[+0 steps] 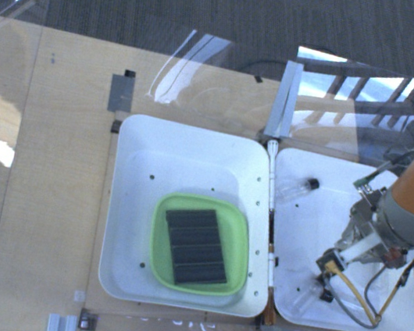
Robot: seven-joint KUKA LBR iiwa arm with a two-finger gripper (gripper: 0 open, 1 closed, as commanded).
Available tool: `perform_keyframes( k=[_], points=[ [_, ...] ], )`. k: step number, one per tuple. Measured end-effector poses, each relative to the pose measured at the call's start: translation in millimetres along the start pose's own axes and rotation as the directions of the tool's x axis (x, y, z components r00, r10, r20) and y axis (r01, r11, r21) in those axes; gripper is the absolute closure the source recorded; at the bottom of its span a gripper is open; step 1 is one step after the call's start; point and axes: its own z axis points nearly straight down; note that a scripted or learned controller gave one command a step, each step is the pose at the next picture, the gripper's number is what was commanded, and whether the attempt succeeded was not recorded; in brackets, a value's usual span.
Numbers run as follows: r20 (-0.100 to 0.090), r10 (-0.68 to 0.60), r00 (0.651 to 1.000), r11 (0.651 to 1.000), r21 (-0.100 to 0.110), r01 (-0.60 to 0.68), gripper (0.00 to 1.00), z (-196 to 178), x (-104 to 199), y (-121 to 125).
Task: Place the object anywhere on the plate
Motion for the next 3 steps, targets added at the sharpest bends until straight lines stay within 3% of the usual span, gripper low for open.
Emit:
perform_keyframes(
  k=[1,2,3],
  points=[
    [-0.001,-0.075,0.997,0.997,0.002,0.075,1.0,-22.3,64.7,-63.3],
    [-0.001,-0.206,0.979,0.978,0.004,0.206,1.0,8.7,92.5,-126.1],
    [-0.001,-0.206,0.979,0.979,0.004,0.206,0.0,8.6,92.4,-125.9]
  ],
)
